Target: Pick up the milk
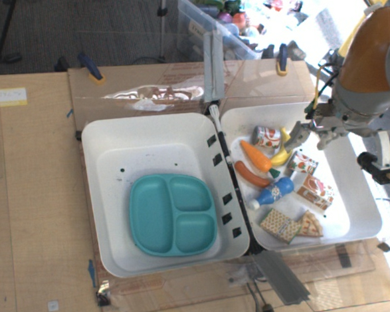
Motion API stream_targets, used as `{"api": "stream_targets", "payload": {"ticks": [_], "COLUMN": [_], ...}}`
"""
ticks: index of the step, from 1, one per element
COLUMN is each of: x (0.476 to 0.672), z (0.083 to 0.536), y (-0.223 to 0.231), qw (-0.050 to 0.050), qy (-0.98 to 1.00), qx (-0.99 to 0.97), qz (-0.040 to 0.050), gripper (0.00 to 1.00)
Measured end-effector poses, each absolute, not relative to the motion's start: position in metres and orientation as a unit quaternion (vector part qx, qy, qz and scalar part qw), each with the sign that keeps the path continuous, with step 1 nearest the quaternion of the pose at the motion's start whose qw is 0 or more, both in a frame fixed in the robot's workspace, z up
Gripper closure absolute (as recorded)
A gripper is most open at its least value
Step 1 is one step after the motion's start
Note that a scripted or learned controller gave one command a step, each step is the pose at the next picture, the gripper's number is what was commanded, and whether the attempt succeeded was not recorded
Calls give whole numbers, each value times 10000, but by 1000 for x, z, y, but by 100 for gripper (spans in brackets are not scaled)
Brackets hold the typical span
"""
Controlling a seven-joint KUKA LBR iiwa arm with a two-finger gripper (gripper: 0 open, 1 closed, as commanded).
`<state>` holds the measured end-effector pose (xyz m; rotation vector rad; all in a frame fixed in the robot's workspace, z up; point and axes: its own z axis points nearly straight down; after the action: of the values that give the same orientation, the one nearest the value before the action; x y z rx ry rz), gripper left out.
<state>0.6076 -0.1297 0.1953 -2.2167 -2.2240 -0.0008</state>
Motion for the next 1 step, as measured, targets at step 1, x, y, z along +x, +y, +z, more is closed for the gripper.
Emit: {"api": "stream_targets", "payload": {"ticks": [1], "x": [523], "z": [134], "y": [-126], "qw": [-42], "qy": [-6955], "qx": [-7185], "qz": [-31], "gripper": [0]}}
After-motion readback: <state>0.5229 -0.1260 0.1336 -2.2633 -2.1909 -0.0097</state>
